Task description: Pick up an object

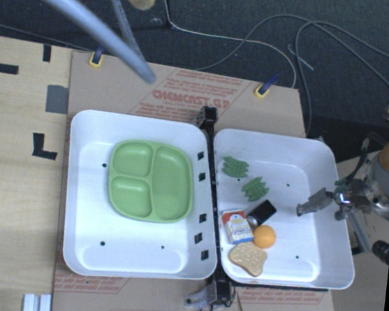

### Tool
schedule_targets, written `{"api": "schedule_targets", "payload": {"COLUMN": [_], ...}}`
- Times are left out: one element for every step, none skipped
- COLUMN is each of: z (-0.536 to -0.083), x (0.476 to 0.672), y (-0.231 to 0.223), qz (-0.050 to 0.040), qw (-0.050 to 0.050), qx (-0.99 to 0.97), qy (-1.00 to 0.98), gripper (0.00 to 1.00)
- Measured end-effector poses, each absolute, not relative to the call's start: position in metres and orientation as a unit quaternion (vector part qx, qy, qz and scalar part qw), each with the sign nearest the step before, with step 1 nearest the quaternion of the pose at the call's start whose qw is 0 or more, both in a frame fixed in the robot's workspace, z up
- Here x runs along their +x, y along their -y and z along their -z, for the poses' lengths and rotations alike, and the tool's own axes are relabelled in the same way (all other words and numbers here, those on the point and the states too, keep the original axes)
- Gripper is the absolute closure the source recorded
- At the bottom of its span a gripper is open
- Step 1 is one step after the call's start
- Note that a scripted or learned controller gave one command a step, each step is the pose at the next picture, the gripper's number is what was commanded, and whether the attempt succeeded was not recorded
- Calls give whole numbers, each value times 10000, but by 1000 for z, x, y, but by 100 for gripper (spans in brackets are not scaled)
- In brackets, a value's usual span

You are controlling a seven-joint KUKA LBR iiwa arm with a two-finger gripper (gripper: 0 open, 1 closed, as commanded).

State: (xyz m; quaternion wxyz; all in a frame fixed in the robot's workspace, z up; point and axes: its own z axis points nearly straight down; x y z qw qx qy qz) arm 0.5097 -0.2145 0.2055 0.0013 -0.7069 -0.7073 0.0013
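Approach step: the gripper (309,204) hovers at the right bin's (307,271) 3 o'clock rim; its state cannot be told. Candidate objects cluster toward 7 o'clock, including an orange ball (264,236). Next: travel over one, descend.

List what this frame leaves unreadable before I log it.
- Gripper, camera view: finger gap too small and blurred to judge.
- Arm: cut off by the right edge.
- Carton: label too small to read.
- Black object: partly hidden behind the carton and orange ball.
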Motion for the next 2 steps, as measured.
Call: {"api": "schedule_targets", "payload": {"z": [-147, -84], "x": [507, 506], "y": [223, 223], "qz": [-13, -6], "qw": [18, -4], "qx": [-7070, -7067], "qy": [7072, 7076], "gripper": [0, 0]}}
